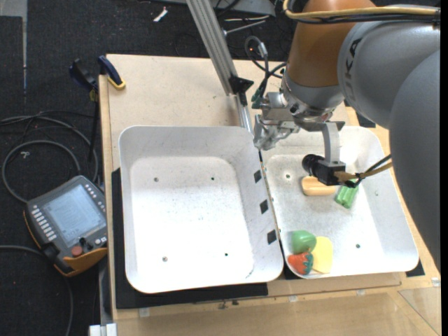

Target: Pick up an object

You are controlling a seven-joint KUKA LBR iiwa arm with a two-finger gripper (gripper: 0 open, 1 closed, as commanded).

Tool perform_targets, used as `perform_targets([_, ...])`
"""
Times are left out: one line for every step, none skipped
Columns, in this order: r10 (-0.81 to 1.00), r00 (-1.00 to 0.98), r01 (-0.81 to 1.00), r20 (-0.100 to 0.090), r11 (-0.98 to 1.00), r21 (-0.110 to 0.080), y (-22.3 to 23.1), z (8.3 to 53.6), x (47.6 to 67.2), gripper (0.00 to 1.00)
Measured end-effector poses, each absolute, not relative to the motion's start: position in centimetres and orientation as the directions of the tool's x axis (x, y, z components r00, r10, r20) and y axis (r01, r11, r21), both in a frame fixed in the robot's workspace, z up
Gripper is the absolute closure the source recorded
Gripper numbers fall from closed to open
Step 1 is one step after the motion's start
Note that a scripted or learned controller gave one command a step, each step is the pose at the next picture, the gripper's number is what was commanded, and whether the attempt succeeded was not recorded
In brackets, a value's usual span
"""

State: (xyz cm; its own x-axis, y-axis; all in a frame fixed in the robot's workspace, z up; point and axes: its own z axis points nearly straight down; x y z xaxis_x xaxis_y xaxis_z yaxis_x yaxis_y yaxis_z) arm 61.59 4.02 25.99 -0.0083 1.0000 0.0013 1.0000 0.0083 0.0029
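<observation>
Hanging over far left corner of right bin [392,254]: gripper [268,137] (wide or narrow, cannot tell); near front rim, green lump [302,240] beside yellow block [323,255].

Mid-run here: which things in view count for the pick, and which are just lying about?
For the job:
- hand, above the bins' shared edge
- right bin, holding the tan block, green block, green lump, yellow piece and red piece

Lying about:
- left bin
- teach pendant on the floor
- clamp at the bench corner
- cables
</observation>
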Motion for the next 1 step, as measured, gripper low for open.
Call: perform_targets([1.0,-0.007,1.0,0.0,0.007,0.002,8.31,24.83,63.21,1.0])
